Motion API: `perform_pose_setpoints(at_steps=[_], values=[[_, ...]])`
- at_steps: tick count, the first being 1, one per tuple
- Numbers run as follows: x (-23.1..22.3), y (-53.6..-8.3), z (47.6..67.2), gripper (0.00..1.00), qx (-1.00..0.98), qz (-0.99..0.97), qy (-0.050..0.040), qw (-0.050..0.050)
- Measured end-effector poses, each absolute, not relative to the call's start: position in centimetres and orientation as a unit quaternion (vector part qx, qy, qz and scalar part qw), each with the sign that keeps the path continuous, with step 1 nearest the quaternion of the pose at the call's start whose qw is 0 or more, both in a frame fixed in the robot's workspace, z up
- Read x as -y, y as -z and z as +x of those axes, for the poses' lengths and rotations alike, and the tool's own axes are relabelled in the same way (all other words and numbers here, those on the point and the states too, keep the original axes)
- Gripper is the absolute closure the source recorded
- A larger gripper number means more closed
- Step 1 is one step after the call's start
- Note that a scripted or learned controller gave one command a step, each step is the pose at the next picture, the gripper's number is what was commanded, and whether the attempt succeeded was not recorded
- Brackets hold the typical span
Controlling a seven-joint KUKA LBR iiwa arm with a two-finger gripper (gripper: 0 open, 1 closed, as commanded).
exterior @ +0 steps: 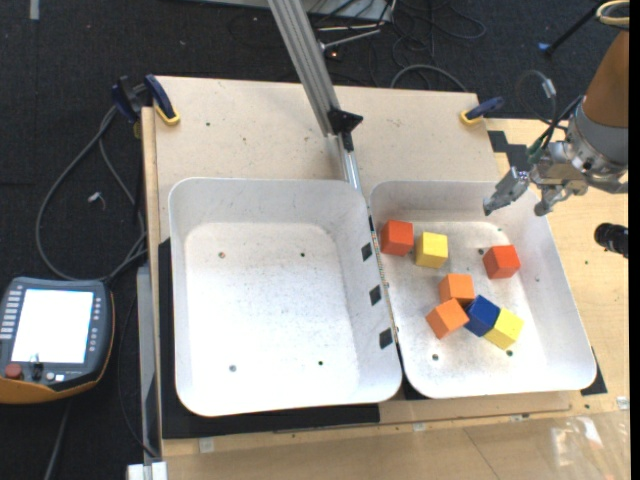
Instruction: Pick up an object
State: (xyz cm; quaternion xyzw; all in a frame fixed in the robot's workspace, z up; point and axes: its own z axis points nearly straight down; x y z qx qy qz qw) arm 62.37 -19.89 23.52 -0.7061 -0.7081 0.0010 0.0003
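The things to pick are seven small blocks, and all of them lie in the right bin (560, 353). An orange block (398, 236) is at the far left of the bin, close to the divider, and a yellow block (432, 249) lies just beside it on the right. A red-orange block (501, 260) lies alone near the right wall. Nearer to the front there is a tight group: one orange block (459, 287), a second orange block (447, 317) just below it, a blue block (482, 314) touching them on the right, and a yellow block (505, 328) against the blue one. The gripper (524, 196) hangs above the far right corner of this bin, over the rim and apart from every block; its two fingers are spread apart and there is nothing between them. The grey arm with the orange band (612, 78) comes in from the right. The left bin (190, 228) stands just beside the right one, on the pale wooden bench (260, 133). A metal pole (305, 53) goes from the top of the view down to the place where the two bins meet. On the dark floor at the left there is a control pendant (52, 338) with a bright screen
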Motion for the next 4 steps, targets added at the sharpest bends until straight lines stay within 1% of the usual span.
perform_pose_setpoints(at_steps=[1,2,3,4], values=[[19.1,-26.9,58.7,0.0,0.707,-0.708,0.0007,-0.001],[20.2,-33.0,52.0,0.0,0.706,-0.708,0.0009,-0.003],[15.3,-31.6,50.2,0.0,0.709,-0.705,-0.0001,0.001],[19.5,-36.6,49.0,0.0,0.706,-0.709,0.0005,-0.004]])
